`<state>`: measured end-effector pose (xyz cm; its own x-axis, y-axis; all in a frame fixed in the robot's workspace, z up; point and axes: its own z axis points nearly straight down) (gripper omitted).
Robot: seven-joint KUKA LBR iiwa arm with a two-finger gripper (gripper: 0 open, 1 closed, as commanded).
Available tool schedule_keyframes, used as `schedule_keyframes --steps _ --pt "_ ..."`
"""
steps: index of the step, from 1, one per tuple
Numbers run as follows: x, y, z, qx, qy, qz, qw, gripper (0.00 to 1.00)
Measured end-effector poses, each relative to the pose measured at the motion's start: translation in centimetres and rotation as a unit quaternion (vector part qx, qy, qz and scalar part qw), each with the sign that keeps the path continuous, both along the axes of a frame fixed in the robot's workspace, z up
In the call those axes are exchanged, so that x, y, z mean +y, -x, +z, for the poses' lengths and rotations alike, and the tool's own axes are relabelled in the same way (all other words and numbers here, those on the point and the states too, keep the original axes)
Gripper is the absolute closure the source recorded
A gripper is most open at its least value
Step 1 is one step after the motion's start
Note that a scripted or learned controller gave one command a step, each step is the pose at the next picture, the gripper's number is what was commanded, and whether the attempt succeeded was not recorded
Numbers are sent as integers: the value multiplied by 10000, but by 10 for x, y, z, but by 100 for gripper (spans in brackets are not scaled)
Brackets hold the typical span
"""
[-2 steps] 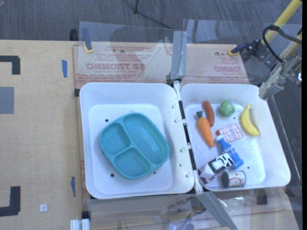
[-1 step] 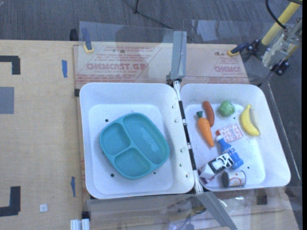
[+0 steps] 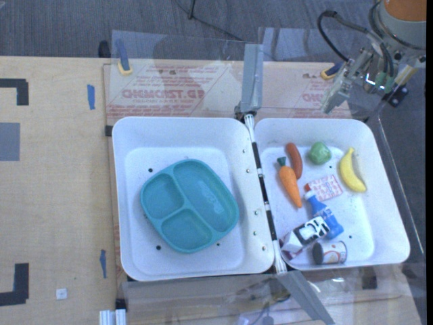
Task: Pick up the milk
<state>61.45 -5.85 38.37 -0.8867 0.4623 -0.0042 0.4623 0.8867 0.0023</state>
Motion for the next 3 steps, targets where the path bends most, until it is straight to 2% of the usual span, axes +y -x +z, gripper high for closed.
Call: schedule_keyframes --steps 1,2,3 --pt "79 19 -17 4 1 1779 9840 100" --pt "164 -5 -49 -12 2 2721 9623 100" --pt "235 -27 -37 -29 4 3684 9297 100"
